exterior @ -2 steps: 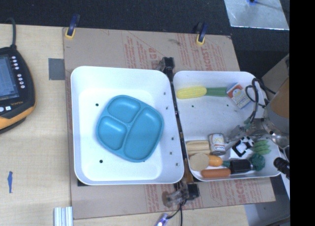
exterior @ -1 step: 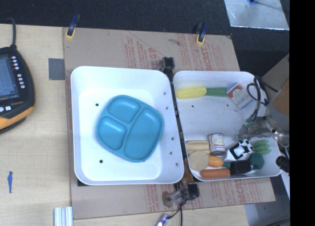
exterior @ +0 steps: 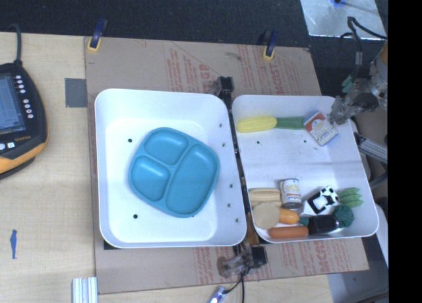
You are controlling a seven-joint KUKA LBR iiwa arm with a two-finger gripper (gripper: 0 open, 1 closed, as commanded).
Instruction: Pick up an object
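Two shallow white bins are seen side by side on a cardboard sheet [exterior: 198, 64] laid over the wooden tabletop [exterior: 46, 216]. The left bin [exterior: 109, 163] holds a blue divided plate [exterior: 173, 171], lying flat near its middle. The right bin [exterior: 297, 150] holds the small objects. A toy corn cob [exterior: 260, 124], yellow with a green stem, lies along the far wall. Just to its right, near the far right corner, a small white and red carton [exterior: 321, 129] is found lying tilted. The gripper [exterior: 344, 105] is positioned at that corner, directly above the carton's upper edge and seemingly touching it; whether it is open or closed cannot be told, and the carton is not seen to be lifted.

At the near end of the right bin a cluster of objects is gathered: a small tin can [exterior: 290, 192] standing upright, a pale bread-like piece [exterior: 264, 195] to its left, an orange toy carrot [exterior: 289, 232] at the near wall, a black and white toy [exterior: 323, 200], and green toy vegetables [exterior: 347, 206] at the right.

A teach pendant [exterior: 16, 117] with an orange rim rests on the tabletop at the left edge. Two clamps [exterior: 97, 34] are fixed on the cardboard's far edge.
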